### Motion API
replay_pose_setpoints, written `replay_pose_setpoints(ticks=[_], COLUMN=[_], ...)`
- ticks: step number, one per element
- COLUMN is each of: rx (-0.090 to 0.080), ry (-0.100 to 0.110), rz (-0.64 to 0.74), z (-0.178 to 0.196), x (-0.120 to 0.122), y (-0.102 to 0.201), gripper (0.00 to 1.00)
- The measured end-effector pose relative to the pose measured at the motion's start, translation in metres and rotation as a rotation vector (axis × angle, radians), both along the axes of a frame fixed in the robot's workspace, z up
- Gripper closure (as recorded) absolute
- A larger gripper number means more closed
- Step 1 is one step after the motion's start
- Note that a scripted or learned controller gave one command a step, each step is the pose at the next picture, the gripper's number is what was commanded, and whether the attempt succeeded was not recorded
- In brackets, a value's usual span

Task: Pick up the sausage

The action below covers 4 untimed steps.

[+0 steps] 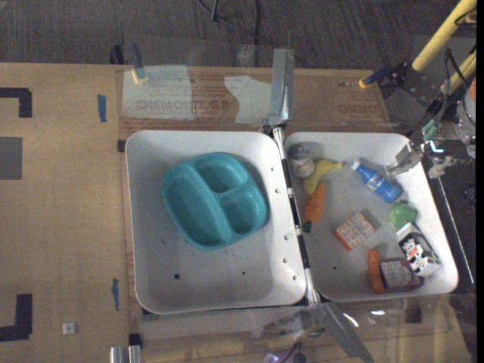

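The sausage [373, 271], a short reddish-orange piece, lies near the front edge of the right bin [442, 237], touching a small purple packet [398, 273] on its right. My gripper [417, 160] hangs at the bin's back right rim, just right of a blue bottle [377, 181] and far behind the sausage. Nothing shows in its grasp.
The right bin also bears a can [301, 159], a banana [327, 169], a carrot [314, 205], an orange-and-white box [355, 230], a green piece [403, 215] and a small carton [418, 252]. A teal divided plate [215, 199] lies in the left bin [151, 263].
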<state>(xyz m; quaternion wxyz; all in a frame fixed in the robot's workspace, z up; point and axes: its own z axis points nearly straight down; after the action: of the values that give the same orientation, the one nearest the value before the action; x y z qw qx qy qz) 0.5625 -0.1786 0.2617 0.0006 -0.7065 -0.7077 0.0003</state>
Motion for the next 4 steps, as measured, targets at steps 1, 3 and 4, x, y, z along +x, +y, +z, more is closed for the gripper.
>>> replay_pose_setpoints(ticks=[1,3,4], rx=[0.000,-0.012,-0.001], ry=[-0.004,-0.017,-0.003], rz=[0.188,0.256,0.265], z=[-0.131,-0.163,-0.063], x=[-0.075,-0.080,-0.042], y=[-0.007,0.023,0.058], gripper=[0.00,1.00,1.00])
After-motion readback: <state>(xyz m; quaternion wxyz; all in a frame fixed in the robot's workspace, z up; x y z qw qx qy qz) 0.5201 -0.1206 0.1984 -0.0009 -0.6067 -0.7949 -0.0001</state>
